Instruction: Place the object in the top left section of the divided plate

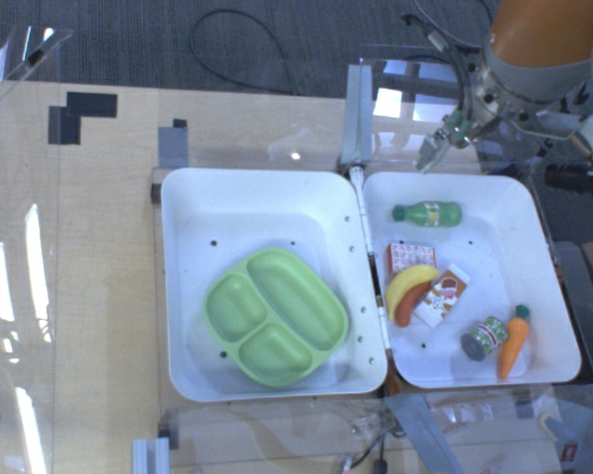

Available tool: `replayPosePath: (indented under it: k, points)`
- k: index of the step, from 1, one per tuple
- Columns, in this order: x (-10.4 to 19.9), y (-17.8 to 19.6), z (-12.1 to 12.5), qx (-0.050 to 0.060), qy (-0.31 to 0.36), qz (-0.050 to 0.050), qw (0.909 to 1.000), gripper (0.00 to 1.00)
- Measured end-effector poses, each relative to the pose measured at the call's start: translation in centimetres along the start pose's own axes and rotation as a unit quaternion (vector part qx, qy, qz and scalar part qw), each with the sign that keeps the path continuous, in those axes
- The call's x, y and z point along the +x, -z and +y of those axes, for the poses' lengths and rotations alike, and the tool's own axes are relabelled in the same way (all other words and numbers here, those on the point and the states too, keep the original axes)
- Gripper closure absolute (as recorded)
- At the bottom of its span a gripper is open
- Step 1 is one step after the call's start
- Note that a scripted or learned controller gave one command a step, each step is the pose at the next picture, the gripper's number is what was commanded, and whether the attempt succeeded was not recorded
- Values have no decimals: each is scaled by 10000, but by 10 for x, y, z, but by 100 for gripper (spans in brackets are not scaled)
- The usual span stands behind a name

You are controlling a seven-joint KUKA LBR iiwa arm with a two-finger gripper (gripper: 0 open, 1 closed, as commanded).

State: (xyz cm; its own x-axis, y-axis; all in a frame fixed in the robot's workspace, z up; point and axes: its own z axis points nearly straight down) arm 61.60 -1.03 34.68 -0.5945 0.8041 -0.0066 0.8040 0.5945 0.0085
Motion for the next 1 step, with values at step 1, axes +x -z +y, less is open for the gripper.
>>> replayPosePath:
  k: [1]
  points:
    - [-4, 88, 65, -9, 315, -5, 9995, 100]
